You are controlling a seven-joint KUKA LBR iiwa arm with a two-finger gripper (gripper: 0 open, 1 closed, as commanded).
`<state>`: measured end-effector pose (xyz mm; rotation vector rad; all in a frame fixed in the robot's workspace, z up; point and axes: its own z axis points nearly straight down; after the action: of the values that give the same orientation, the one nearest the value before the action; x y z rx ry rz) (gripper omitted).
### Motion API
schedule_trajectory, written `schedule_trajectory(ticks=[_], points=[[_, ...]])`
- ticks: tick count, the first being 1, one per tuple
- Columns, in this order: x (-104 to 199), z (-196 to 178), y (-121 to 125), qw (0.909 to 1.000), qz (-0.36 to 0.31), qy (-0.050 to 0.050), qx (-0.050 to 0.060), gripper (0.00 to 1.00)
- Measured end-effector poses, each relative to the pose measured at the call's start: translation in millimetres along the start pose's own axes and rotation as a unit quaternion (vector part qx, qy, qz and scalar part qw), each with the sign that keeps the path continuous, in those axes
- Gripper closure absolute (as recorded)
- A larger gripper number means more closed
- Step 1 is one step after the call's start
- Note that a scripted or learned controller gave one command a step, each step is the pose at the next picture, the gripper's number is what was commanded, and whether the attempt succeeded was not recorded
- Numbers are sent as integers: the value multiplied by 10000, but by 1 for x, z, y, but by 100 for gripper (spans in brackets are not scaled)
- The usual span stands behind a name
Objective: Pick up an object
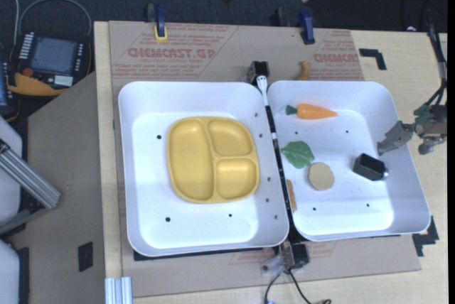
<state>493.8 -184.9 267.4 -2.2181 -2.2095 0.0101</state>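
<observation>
Camera view: glossy three-compartment yellow plate (212, 158)

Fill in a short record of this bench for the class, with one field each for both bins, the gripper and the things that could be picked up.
left bin: holds a yellow divided plate
right bin: holds four loose things
carrot: far side of the right bin
green leaf: near the divider
tan disc: just in front of the leaf
black block: right part of the bin
gripper: at the right bin's right edge, holding nothing visible
</observation>
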Motion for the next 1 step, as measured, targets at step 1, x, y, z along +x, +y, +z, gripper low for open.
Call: schedule_trajectory(ticks=[1], points=[[1,-6,2,10000,-20,-17,-60,0]])
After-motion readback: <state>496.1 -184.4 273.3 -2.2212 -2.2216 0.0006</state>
